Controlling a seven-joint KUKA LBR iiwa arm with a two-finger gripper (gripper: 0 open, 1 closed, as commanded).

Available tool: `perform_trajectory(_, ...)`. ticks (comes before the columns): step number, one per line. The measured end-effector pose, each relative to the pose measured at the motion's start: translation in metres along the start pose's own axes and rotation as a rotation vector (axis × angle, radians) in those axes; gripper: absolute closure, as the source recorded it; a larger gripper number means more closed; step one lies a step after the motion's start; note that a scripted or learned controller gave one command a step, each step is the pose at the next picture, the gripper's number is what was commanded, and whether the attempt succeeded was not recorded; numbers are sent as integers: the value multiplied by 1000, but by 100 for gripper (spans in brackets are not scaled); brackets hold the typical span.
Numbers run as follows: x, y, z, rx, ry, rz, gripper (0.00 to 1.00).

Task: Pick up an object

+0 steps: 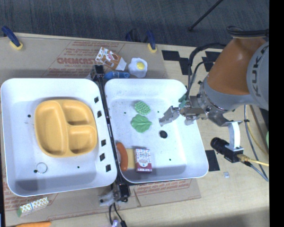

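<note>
— Beside the claw, just left of it in the right white bin, lies the flat green leaf-shaped toy.
— Light, probably soft plastic; pinch across its narrow middle.
— Claw state?
— Cannot tell; nothing seen between it. A red-and-white packet sits below the leaf.

I can't tell how my gripper is set; its tip is too small. Behind it, the arm runs off the frame. The box below it has print too blurred to read.
</note>
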State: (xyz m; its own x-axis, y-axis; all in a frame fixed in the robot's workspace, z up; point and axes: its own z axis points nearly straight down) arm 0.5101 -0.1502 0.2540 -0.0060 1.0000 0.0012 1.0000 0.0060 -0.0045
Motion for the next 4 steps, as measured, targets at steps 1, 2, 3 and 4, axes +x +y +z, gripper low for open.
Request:
perform_trajectory(1, 43, -6, 141, 4, 1, -119, 0)
perform_trajectory(2, 51, -31, 162, -5, -6, -172, 0)
perform_trajectory(3, 54, -30, 153, -1, -1, -180, 100)
perform_trajectory(4, 110, -33, 63, -1, 0, 50, 100)
